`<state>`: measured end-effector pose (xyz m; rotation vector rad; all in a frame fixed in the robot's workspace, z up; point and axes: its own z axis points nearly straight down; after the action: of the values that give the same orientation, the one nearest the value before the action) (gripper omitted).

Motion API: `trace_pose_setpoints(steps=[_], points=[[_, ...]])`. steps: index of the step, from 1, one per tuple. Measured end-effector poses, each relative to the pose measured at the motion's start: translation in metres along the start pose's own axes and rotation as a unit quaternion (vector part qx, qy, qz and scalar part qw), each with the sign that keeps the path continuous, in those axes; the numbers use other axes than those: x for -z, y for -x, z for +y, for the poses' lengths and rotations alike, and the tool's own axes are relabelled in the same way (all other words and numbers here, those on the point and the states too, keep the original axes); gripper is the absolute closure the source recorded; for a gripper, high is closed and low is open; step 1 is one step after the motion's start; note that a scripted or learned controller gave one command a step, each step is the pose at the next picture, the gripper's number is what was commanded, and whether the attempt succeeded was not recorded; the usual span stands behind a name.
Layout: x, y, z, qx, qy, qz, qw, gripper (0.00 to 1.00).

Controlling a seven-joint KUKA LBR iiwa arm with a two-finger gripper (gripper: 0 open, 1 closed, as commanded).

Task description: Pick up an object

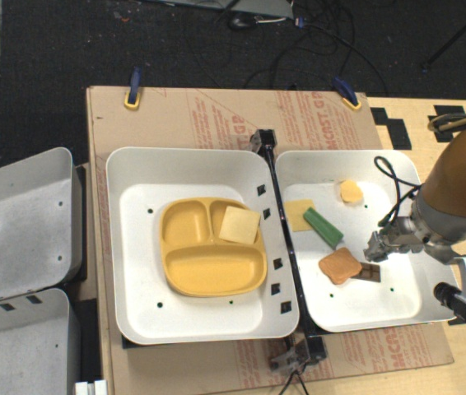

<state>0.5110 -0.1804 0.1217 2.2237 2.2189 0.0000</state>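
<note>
So on the left there's the left bin (134, 303), and sitting in it is a yellow divided tray (208, 266) with three compartments. A pale yellow square block (239, 225) lies tilted in the tray's upper right compartment, kind of resting over the divider.

Moving over the black divider strip (281, 237) between the bins, you get to the right bin (356, 311). Near its left wall there's a flat light yellow piece (296, 213), and a green bar (323, 228) lies at a diagonal with its upper end overlapping that piece's right edge. Up from that, well apart, sits a small round yellow-orange thing (351, 192). Below the green bar is a tan toast-shaped piece (339, 266), with a small dark brown object (368, 275) touching its right side.

The gripper (379, 249) hangs just above and right of that brown object, with the grey arm (455, 196) coming in from the right. Honestly can't tell whether the fingers are wide or narrow, they're too dark and blurry. Nothing looks lifted; everything sits on the bin floor.
</note>
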Motion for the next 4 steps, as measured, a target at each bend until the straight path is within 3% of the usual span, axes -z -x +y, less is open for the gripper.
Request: trace_pose_setpoints(steps=[3, 4], points=[[0.138, -0.002, 0.012, 0.003, 0.003, -0.001, 1.0, 1.0], [0.126, -0.045, 0.035, 0.004, 0.001, 0.0, 1.0, 1.0]])
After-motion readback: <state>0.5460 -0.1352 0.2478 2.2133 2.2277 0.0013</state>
